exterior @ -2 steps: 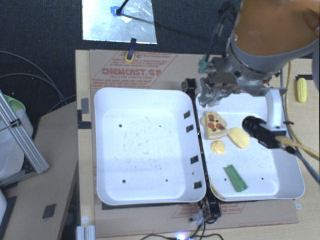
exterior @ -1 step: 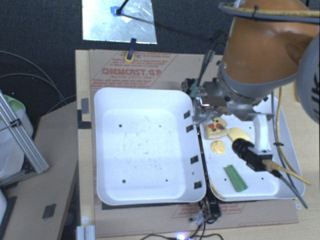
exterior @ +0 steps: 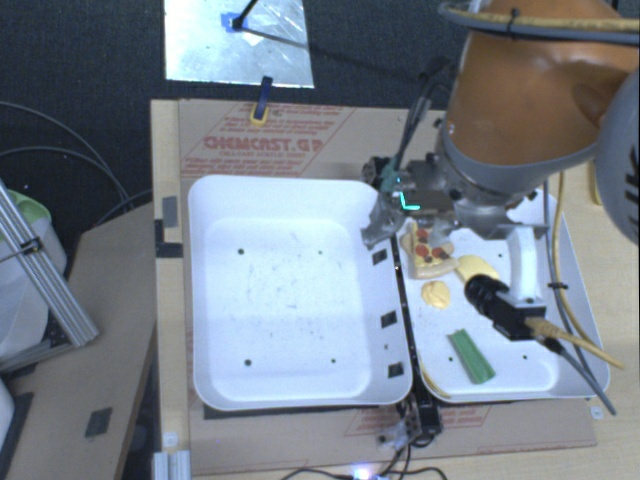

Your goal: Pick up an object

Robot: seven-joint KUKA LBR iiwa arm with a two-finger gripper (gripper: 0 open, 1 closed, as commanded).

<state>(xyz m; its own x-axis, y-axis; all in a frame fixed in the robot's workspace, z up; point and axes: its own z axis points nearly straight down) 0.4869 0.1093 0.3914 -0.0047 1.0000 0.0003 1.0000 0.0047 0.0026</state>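
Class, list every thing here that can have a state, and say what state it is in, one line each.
Green block: lying flat in the right bin, untouched.
Yellow round piece: lying flat, apart from the green block.
Yellow curved piece: lying in the same bin, free.
Spotted slice: lying flat, partly hidden under the arm.
Gripper: lowered at the right bin's far left corner, near the spotted slice.
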